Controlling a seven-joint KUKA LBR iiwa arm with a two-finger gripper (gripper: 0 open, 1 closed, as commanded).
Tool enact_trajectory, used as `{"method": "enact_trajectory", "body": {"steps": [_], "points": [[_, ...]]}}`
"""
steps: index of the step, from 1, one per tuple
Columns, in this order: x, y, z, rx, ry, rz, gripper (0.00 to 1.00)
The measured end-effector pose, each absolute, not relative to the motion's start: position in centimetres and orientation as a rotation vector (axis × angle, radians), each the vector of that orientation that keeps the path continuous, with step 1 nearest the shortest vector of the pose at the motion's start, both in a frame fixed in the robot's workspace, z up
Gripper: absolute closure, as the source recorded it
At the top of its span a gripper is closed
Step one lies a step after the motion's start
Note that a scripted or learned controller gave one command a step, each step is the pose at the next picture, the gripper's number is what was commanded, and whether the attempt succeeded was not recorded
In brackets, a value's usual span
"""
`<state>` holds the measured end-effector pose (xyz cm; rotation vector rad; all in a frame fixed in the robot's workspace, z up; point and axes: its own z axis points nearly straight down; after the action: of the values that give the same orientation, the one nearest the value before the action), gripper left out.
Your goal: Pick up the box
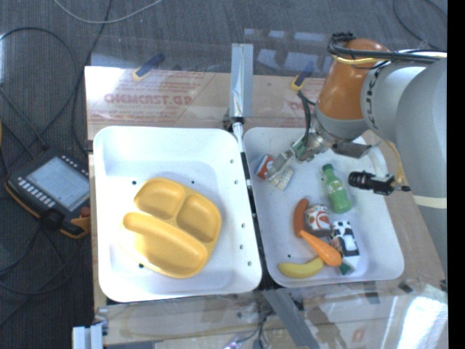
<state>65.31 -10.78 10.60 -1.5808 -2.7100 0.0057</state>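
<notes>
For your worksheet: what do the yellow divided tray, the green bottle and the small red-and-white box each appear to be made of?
Yellow divided tray: probably moulded plastic, smooth and slightly glossy, with rounded compartments of one even colour.
Green bottle: likely plastic, with a shiny body and soft highlights.
Small red-and-white box: probably printed cardboard, with flat faces and a matte look; too small to be sure.

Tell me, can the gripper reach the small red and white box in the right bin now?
Probably yes: the gripper hangs right beside the box, which lies apart from the other toys, nothing covering it.
</notes>
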Motion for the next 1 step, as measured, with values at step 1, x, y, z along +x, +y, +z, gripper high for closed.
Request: {"method": "enact_trajectory", "body": {"steps": [1], "points": [[65.95, -10.1, 8.83, -2.14, -2.308, -0.007, 0.0]]}}
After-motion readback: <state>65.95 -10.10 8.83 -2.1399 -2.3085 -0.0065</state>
